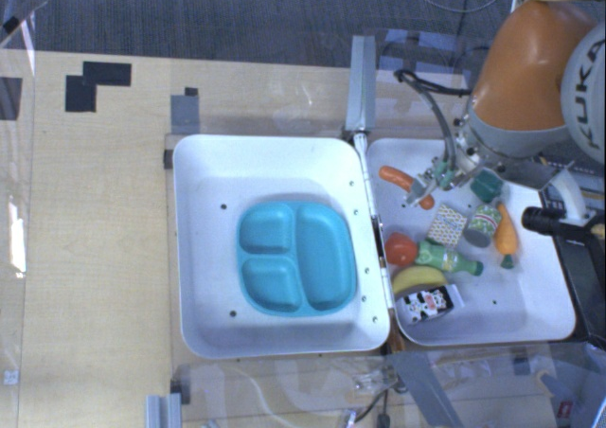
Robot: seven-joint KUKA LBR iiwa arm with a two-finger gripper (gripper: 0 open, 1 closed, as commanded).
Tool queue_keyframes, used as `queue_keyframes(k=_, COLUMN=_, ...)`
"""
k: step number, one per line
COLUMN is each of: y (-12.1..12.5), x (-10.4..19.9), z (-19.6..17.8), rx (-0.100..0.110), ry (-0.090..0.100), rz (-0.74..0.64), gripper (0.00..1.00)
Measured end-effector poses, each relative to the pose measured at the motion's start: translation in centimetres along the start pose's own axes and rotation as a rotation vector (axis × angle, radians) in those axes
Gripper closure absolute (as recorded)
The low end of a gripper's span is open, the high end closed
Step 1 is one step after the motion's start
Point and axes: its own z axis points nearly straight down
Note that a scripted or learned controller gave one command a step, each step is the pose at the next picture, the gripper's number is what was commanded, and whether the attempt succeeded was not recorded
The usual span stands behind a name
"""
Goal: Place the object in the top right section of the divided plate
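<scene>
Worktop (pixel 95 227) bears two white bins. Left bin (pixel 204 322) holds the blue divided plate (pixel 295 258), all sections bare. Right bin (pixel 540 317) holds the toy clutter: carrot (pixel 396 176), banana (pixel 418 277), green bottle (pixel 453 260) and others. Pincer (pixel 423 185) hangs low over the carrot; cannot tell its state. Judged step: picking, nothing yet transferred. Next: secure one object, lift, cross to the plate.

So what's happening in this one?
The grey arm reaches in over the right bin, its pincer low among the toy food near the carrot. I can't tell whether it grips anything. The blue divided plate sits in the left bin with nothing in its sections, so no placing has happened yet.
</scene>
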Motion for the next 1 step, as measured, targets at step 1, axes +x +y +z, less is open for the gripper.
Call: queue_keyframes(k=1, y=-1.15, x=0.08, z=-4.34, rx=0.000, ry=-0.002, rz=0.087, gripper=1.00)
